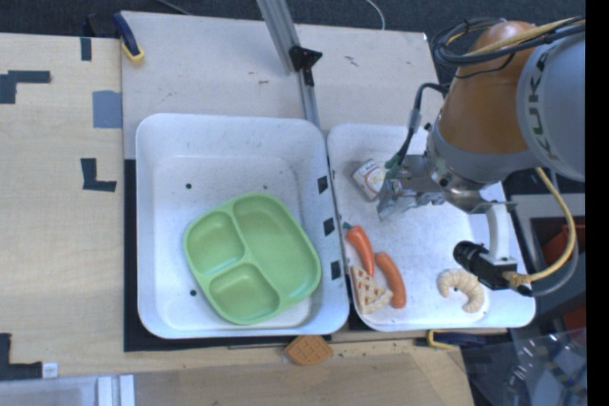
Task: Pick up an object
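Now the arm (514, 100) reaches into the right bin (428, 314) from the desk's right edge, and its pincer (392, 200) hangs low over the bin's far half. Whether the pincer is open or closed I cannot tell; its tips are dark and blurred against the white floor, and nothing can be made out between them.

Closest to it is a small white packet (369, 176), lying toward the bin's far-left corner, just beside the pincer and perhaps touching it. That looks like the likeliest target, though the task names no particular object. Along the bin's left wall toward the near edge lie a carrot (360, 248) and a sausage (391, 279), side by side at a slant, with a waffle piece (367, 290) touching them. A shrimp (463, 288) sits near the near-right corner, well apart from the pincer.

The left bin (157, 233) carries a green tray (251, 258); a biscuit (304, 350) lies on the desk just outside the bins' near edge.

The risks, as I judge them: the packet sits off to one side of the pincer, so a closing could nudge it toward the wall rather than catch it. It looks small and smooth, so it may squirt out or tip. The wall also leaves little room on that side.
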Robot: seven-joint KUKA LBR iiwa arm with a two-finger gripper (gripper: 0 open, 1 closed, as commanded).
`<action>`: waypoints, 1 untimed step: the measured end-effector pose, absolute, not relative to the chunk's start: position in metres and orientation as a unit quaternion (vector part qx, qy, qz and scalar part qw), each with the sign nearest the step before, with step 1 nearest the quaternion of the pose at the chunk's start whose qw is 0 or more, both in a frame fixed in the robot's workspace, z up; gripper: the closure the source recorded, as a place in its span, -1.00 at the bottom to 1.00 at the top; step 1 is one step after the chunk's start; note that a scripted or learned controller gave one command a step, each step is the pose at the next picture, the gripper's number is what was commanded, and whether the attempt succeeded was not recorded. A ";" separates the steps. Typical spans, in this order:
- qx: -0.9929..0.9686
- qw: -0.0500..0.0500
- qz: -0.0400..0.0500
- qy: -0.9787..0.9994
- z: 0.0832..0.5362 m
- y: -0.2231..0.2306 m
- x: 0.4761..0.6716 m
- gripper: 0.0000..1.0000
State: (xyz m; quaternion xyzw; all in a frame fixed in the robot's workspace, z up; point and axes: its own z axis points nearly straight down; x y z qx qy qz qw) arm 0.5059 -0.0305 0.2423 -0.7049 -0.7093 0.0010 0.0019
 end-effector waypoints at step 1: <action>-0.705 0.001 0.000 -0.710 0.246 0.018 0.504 1.00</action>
